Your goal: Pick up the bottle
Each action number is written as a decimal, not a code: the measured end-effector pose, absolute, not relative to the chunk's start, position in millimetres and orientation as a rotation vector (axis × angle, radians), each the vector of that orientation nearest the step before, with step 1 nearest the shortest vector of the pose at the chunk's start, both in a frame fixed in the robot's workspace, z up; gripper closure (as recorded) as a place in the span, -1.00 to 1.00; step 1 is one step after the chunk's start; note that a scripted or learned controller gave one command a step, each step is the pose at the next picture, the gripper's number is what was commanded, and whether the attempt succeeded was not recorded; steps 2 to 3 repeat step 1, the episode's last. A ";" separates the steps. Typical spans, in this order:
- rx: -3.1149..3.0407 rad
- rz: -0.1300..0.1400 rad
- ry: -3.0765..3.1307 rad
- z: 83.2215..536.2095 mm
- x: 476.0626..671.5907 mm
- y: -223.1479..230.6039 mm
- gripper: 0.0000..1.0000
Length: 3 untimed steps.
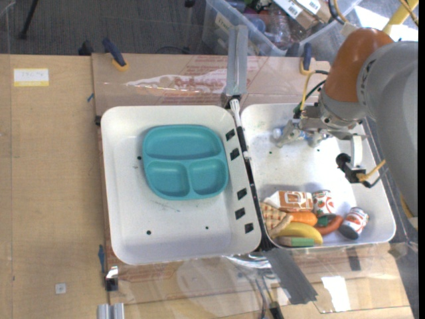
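- The gripper [287,135] hung over the upper part of the right bin [378,198]; whether it was spread or pressed together could not be told.
- The bottle [354,222] lay at the lower right of the frame, in that bin's corner, well apart from the gripper.

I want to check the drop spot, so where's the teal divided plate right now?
The teal divided plate lies flat in the left bin of the camera view, in its upper middle, just left of the divider between the bins.
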<state>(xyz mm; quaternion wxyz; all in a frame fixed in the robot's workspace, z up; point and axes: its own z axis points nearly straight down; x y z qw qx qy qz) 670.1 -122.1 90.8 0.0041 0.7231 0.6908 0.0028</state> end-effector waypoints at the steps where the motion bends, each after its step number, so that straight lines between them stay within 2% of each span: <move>1: 2.231 0.013 2.196 91.2 598.2 -111.0 -1.00; 3: 2.231 0.013 2.196 91.2 598.2 -111.0 -1.00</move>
